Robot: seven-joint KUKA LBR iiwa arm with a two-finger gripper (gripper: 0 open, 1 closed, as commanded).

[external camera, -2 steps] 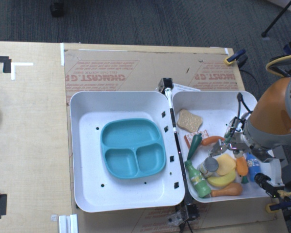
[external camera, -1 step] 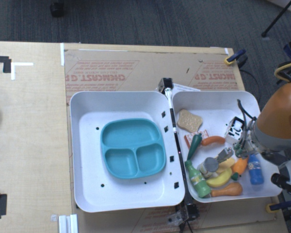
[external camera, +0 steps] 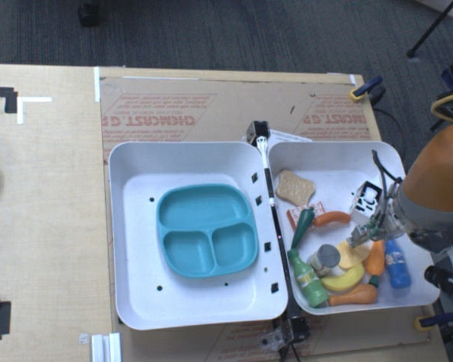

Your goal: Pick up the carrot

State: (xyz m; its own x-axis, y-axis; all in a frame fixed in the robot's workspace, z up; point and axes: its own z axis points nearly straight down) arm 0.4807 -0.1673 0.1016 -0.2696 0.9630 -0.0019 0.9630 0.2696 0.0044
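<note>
Dark carpet fills the far part of the scene, and nearer we see a pale wooden bench with a sheet of cardboard under two white bins. We find a teal divided plate lying flat in the left bin, which holds nothing else that we can make out.

We see the clutter in the right bin. A slice of bread lies toward its far left part, with a red sausage and a green pepper just nearer. A small can, a banana and a green bottle sit toward the near left, and a blue bottle lies near the right wall.

We count two orange pieces that could be carrots. One carrot lies flat along the near wall of the bin, just beside the banana. The other orange piece stands tilted between the banana and the blue bottle.

The arm comes in from the right, and the gripper hangs over the right bin, its tip just far of the tilted orange piece and well apart from the carrot at the near wall. We cannot tell how the jaws stand, as the tip is small and mixed in with the objects below, and we see nothing clearly between them.
</note>
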